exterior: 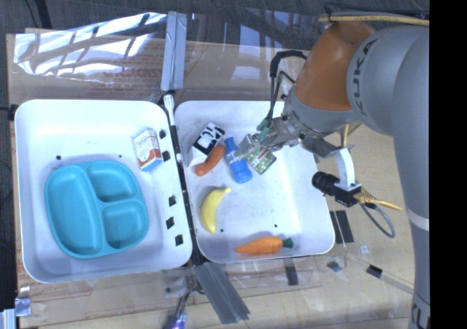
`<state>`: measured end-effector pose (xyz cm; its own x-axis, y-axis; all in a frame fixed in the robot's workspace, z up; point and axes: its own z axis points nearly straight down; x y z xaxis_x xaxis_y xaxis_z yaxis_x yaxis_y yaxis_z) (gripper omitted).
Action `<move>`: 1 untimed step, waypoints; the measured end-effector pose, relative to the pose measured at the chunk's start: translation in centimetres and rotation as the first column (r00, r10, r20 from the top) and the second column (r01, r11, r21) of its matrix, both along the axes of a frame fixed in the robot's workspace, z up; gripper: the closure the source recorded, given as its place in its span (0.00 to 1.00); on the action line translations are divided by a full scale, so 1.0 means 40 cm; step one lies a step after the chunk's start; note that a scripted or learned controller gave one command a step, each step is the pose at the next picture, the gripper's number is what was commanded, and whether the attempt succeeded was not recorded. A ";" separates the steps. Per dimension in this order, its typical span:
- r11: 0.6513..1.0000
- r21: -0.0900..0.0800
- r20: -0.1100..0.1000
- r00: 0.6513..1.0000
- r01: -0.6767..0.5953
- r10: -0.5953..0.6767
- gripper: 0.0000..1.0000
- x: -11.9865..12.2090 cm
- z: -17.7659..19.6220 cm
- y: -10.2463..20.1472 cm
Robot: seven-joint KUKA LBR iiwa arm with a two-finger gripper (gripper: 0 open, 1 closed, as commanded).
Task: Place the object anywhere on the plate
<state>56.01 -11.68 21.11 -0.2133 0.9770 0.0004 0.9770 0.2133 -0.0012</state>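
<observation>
We see the arm (365, 72) reaching in from the right over the right bin (310, 236), on the table (73, 57). Its tool (257, 146) hangs low in that bin; we cannot tell how it is set. Far to the tool's left, the plate (95, 207) lies in the left bin (29, 138), with a small carton (147, 149) between them. The bottle (237, 162) lies just beside the tool, on its left. A banana (211, 207) and a carrot (261, 246) lie below the tool, another carrot (209, 162) left of the bottle.
</observation>
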 end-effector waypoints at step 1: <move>0.978 0.002 -0.005 0.978 -0.207 0.207 1.00 -0.088 -0.052 0.152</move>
<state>52.50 -5.62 19.05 -0.4113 0.9115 0.0033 0.9115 0.4113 -0.0054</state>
